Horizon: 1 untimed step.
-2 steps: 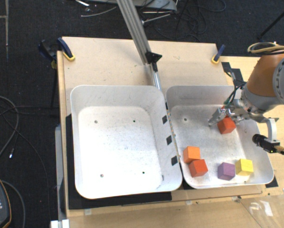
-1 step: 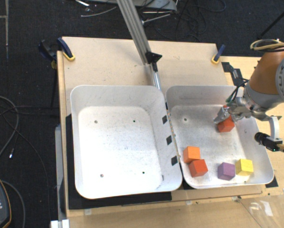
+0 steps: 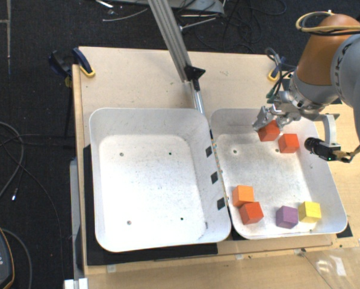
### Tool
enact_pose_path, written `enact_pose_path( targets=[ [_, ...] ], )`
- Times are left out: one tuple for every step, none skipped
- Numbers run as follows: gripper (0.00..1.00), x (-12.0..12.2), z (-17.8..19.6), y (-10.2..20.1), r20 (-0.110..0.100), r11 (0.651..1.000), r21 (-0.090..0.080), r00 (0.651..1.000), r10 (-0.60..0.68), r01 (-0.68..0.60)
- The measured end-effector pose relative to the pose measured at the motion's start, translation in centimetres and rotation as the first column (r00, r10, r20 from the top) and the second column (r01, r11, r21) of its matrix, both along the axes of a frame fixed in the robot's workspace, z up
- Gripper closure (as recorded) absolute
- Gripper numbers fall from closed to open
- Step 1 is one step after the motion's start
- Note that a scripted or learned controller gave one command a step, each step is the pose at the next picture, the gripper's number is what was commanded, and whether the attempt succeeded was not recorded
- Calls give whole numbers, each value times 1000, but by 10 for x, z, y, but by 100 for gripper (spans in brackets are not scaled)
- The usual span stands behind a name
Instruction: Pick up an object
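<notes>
Over the far corner of the right shallow white plastic bin (image 3: 324,179), the grey arm w/ orange band (image 3: 324,47) reaches in from the right, its hand (image 3: 268,125) hanging above the bin floor. Hand appears clamped on a small red-orange cube (image 3: 268,132); cube sits tilted between the fingertips and looks lifted off the floor, though contact w/ the floor can't be fully ruled out from this angle. Just beside it, toward the right wall, a second orange cube (image 3: 288,142) rests on the bin floor, apart from the hand. Near front of same bin: an orange cube (image 3: 243,194) w/ a red cube (image 3: 251,212) touching it on the near side; a purple cube (image 3: 286,217) and a yellow cube (image 3: 310,211) side by side, close to the front right corner. Left shallow white plastic bin (image 3: 102,161) adjoins the right one along a shared edge w/ black clips. Both bins sit on a light wooden desk (image 3: 138,77). Slanted metal pole (image 3: 171,35) crosses the desk's far side, ending at the bins' junction. Yellow-handled clamps at desk's far corners.
</notes>
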<state>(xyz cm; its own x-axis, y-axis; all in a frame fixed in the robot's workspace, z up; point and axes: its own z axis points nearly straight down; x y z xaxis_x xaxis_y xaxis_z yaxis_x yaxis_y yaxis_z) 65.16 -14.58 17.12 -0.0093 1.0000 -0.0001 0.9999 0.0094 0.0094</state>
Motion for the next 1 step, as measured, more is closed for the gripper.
enact_pose_path(
  targets=[
    [100, 2, 25, 98, -7, 1000, 3, 1000, 0, 0]
  ],
)
